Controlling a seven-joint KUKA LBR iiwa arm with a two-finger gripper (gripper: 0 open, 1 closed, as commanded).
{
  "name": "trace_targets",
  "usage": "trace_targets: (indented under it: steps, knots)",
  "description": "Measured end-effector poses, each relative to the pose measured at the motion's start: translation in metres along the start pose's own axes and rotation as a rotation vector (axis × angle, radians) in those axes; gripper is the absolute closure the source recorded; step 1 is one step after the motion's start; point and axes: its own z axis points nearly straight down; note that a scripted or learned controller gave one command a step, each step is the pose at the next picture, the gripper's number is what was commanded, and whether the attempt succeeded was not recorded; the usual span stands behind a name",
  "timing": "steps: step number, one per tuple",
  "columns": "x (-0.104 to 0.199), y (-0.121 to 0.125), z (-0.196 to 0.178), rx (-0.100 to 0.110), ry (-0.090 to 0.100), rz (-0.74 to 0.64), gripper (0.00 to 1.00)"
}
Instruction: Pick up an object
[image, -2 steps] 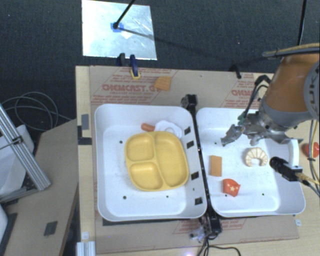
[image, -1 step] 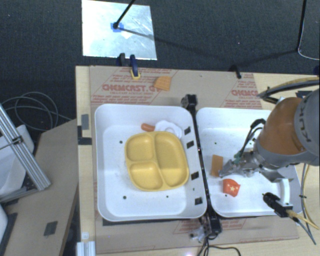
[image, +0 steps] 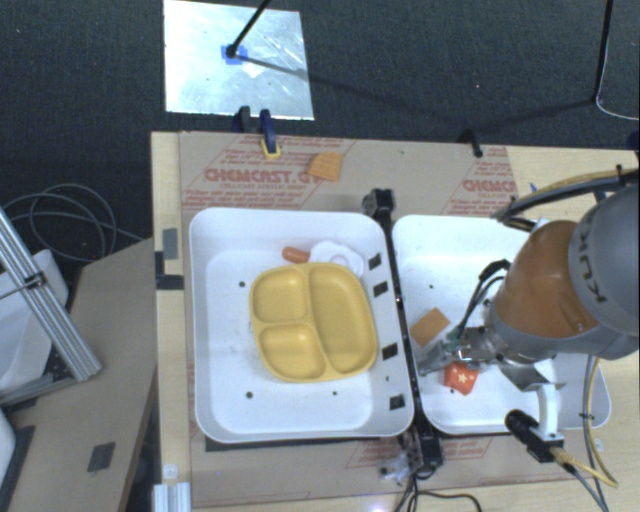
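Just beyond the pincer (image: 440, 356), in the right bin (image: 455, 240), lies a tan block (image: 431, 325), flat and apart from the tip. An orange-red piece (image: 460, 377) sits close on the arm's side, partly hidden. Whether the pincer is spread or closed I cannot tell; nothing visibly sits in it. The block looks light and stiff; its opposite straight edges seem the best hold.

This is a robotics lab or test cell. An industrial arm (image: 560, 290) with an orange band works over a surface (image: 420, 165) covered in printed protective sheeting, bearing two shallow white bins (image: 215, 330). Loose cables (image: 60, 215) trail over dark carpet (image: 80, 90), aluminium framing (image: 40, 310) stands at left, and clamps (image: 268, 130) grip the surface's far edge.
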Motion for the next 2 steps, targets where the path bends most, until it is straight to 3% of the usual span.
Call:
trace_targets:
  steps: [1, 2]
  knots:
    - [-0.003, 0.003, -0.012, -0.008, -0.004, 0.003, 1.00]
    - [-0.068, 0.093, -0.106, -0.018, -0.009, -0.001, 1.00]
